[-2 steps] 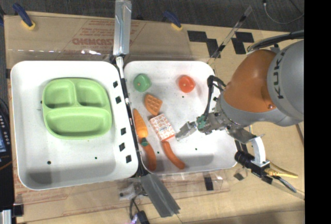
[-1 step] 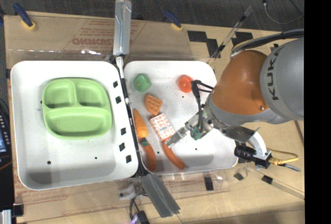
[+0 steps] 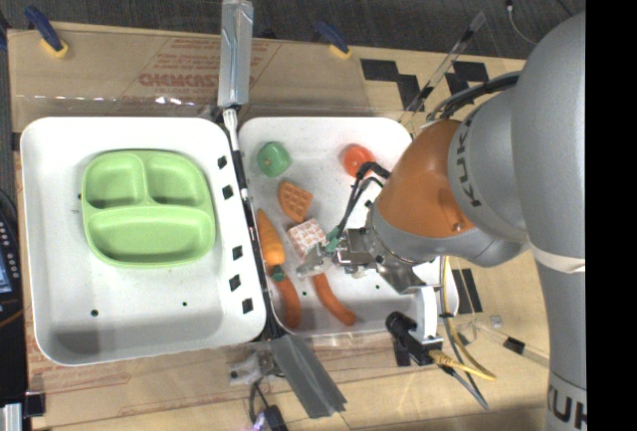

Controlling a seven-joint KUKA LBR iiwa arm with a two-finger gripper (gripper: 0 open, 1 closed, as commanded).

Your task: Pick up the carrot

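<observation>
Two white bins sat on a cardboard-covered bench. At the right bin's (image 3: 398,135) left wall lay the carrot (image 3: 270,242), long axis running top-to-bottom, green end toward lower frame. Judged step: approach. The gripper (image 3: 320,255) hovered beside it; its state could not be determined. Next move required centring over the carrot.

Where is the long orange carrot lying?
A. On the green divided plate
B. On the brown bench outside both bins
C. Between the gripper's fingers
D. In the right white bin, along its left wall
D: the long orange carrot lies in the right white bin, along its left wall beside the divider, apart from the green divided plate in the left white bin.
</observation>
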